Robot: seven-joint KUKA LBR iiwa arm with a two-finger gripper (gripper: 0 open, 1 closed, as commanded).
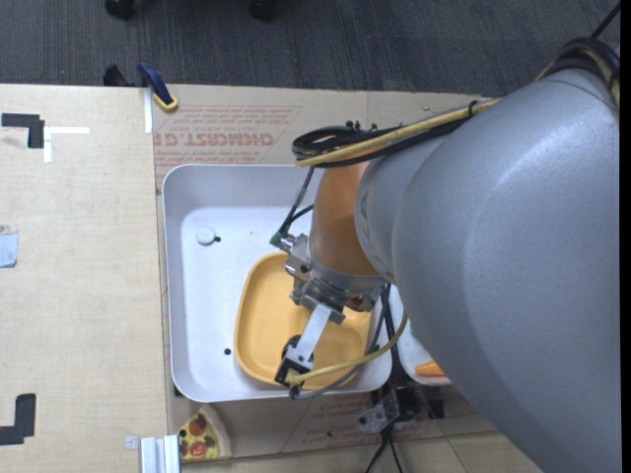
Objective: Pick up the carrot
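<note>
I'm looking down at the gripper (320,299), which is hanging over the yellow dish (261,313) in the left bin (166,284), and from this angle I cannot tell how far open it is or whether it has hold of anything. The arm (513,264) is blocking most of my view on the right.

I'm taking the small orange sliver peeking out under the arm's edge to be the carrot (430,370). It's lying beyond the dish, apparently in the right bin (412,353), well apart from the gripper.

I'm expecting it to handle as light and stiff, likely a smooth toy, so it may be slippery and inclined to roll. I'm judging the thick middle, taken across its width, to be the best place to hold it, though its lie is hidden from me.

Checking the containers: the left bin is holding the yellow dish, which looks bare inside, plus a small white disc (205,236) near the far corner. A toy pizza slice (197,437) is lying on the desk (79,313) outside the near rim.
</note>
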